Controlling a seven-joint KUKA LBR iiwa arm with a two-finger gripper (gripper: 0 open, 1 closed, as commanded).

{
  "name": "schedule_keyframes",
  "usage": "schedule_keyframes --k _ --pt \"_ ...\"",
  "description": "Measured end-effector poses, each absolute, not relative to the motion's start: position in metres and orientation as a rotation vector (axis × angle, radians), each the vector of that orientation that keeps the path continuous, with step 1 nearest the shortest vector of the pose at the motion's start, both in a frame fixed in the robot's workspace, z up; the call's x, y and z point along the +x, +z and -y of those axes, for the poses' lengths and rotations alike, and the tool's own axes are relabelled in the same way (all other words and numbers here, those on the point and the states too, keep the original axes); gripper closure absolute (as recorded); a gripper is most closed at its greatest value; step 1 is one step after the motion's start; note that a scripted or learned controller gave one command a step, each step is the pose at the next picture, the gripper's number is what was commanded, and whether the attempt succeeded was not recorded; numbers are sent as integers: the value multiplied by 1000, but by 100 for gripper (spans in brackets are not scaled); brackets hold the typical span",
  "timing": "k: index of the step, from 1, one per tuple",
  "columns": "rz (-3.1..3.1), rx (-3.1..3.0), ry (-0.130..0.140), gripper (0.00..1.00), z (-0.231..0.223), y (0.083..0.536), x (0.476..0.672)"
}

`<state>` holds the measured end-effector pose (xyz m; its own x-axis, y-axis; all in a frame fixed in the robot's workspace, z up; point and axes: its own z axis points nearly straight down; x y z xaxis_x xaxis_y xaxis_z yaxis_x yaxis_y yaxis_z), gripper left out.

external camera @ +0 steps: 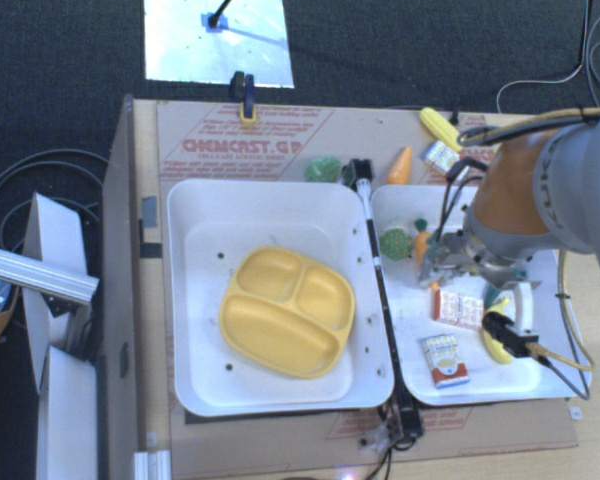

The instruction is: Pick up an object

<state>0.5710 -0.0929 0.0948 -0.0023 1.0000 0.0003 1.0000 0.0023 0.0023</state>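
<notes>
My gripper (438, 268) hangs low in the right bin (500, 388), near its left-middle. Just below and to its right lies a red and white packet (459, 309), flat on the bin floor. A green broccoli-like toy (395, 241) and a small orange carrot (421, 245) sit just up and left of the gripper. A second small box (446, 359) with a red edge lies nearer the front wall. I see nothing held between the fingers.
A yellow divided plate (287, 310) lies in the left bin (195, 268). On the board behind the bins lie a green toy (323, 170), an orange carrot (401, 166), a yellow piece (439, 125) and a small packet (442, 156). The arm (540, 183) crosses the right bin's back right.
</notes>
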Motion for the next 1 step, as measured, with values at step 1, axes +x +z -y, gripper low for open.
schedule_keyframes --k 1 --pt "-2228 2207 11 100 38 190 579"
